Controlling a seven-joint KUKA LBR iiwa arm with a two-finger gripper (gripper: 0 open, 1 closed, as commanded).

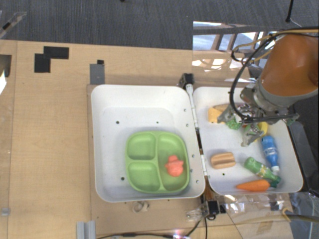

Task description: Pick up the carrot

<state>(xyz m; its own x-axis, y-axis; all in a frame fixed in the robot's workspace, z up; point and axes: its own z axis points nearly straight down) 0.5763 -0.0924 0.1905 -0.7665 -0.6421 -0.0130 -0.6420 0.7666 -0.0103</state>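
Lying along the right bin's [298, 180] front edge: carrot [253, 185], untouched. Hovering over the far half, gripper [247, 124], partly masking a yellow piece [215, 114]; jaw state impossible to tell.

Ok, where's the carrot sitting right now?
The carrot lies in the right bin, along its near edge, just below the green bottle and to the right of the hot dog bun.
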